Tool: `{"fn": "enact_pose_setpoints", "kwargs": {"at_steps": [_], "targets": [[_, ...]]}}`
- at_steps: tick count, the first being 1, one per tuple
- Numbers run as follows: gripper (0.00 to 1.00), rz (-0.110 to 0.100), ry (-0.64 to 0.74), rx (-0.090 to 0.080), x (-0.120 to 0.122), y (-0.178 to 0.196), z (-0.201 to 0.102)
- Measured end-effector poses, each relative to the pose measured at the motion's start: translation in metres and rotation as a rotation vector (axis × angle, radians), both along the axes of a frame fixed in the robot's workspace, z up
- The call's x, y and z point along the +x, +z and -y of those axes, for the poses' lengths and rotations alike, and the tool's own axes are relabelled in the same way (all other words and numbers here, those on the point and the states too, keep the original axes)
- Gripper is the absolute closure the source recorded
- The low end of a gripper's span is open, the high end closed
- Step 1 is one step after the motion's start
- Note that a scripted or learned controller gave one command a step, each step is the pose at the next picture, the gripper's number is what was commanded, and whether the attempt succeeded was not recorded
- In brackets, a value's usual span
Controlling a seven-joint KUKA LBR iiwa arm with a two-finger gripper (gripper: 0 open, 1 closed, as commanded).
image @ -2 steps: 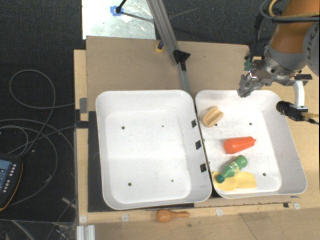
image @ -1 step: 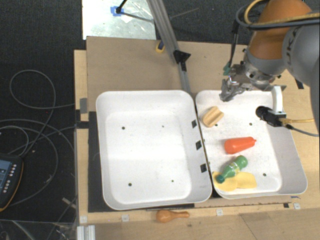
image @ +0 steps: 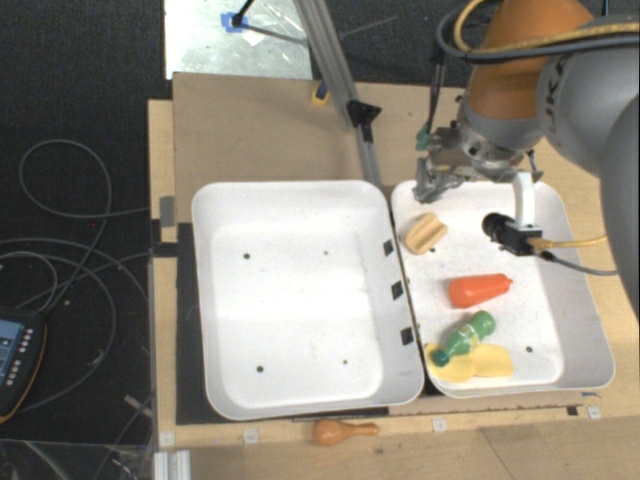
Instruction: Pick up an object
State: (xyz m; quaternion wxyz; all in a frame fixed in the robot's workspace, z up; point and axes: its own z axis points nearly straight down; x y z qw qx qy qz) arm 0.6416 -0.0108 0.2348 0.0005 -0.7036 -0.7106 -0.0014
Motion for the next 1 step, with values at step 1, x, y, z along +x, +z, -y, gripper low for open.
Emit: {"fn": "enact_pose_setpoints", "kwargs": {"at_steps": [1], "targets": [[1.00,-0.002,0.001,0.000,-0.0065,-0.0106,-0.0534]]}}
